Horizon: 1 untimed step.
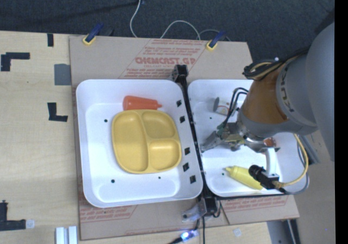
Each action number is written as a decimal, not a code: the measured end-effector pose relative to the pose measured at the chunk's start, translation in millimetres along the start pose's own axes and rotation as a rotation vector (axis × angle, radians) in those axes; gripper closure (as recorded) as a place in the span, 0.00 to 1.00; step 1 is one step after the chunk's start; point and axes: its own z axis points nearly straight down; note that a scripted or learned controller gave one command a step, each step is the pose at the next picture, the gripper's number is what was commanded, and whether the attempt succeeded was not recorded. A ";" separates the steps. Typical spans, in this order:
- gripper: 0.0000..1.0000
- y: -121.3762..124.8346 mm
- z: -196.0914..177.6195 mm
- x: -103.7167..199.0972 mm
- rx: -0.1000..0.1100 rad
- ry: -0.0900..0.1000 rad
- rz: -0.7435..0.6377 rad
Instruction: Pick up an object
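Though I see the end effector [212, 141] low in the right bin [202, 92], close to the divider, I cannot tell whether it is open or closed. A yellow object [241, 176] lies nearby toward the near rim — apart from it. Left bin [92, 129]: a yellow divided plate [145, 141] — an orange piece [141, 102] at its far edge.
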 end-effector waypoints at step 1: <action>1.00 0.7 -11.8 0.4 -0.002 0.000 -0.001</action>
